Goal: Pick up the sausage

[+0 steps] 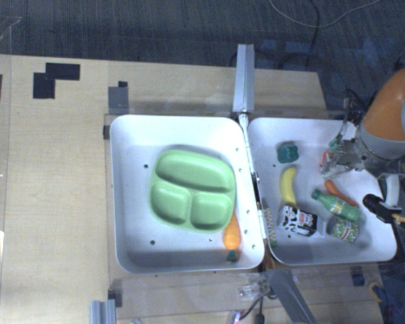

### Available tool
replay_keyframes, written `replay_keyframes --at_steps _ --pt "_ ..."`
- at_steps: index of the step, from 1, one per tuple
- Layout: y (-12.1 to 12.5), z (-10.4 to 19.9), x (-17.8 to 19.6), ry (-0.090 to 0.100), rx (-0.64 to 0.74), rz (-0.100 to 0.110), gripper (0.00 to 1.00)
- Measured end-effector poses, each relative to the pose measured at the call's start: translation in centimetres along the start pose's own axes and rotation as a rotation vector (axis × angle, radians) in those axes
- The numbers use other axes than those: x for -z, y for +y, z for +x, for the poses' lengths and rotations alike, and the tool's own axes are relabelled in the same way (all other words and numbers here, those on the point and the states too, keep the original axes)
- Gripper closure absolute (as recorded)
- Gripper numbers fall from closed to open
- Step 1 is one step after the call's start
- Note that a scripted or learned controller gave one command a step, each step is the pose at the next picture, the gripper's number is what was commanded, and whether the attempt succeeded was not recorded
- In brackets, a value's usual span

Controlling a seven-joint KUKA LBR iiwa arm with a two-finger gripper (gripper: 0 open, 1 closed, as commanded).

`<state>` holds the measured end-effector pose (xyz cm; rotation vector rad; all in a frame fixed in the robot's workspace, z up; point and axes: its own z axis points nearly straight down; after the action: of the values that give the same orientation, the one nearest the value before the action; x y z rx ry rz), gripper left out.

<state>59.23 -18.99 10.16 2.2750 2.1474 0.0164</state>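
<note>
the arm [391, 117] shows a broad, rounded orange band with a smooth, slightly glossy surface, and under it a pale grey rounded wrist section with a darker grey seam between the two. from the wrist a small gripper [335, 159] of bare metal parts sticks out, thin and angular, with tiny spots of red and green on it that are too small to make out. thin dark cables run along the wrist by the gripper's base. lower down sits a black curved piece beside a white rounded part.
</note>
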Motion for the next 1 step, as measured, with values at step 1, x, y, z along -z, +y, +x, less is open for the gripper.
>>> replay_keyframes --at_steps 1 --pt "4.59 6.22 -1.31 0.002 0.625 0.003 1.00"
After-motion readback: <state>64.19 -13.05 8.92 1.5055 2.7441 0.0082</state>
